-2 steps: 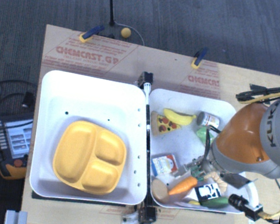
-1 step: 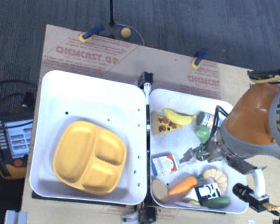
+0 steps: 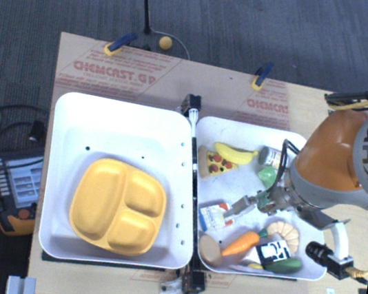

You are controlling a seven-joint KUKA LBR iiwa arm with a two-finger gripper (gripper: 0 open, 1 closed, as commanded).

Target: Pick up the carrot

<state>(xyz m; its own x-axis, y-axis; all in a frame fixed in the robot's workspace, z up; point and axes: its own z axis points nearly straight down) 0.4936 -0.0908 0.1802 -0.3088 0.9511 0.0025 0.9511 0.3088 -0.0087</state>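
Above the bench's 2 white bins, the gripper (image 3: 238, 206) hangs over the right bin (image 3: 242, 133) with fingers slightly apart, gripping nothing, while the carrot (image 3: 241, 244) lies near its front wall, a banana (image 3: 234, 154) at the rear, and a yellow divided tray (image 3: 119, 204) fills the left bin (image 3: 77, 118).

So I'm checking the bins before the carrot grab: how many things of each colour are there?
Yellow: 2, tray, banana
Orange: 1, carrot
Green: 1, cucumber
Brown: 1, potato
Tan: 1, shell-shaped pastry
Total: 6; other small items too unclear to sort.
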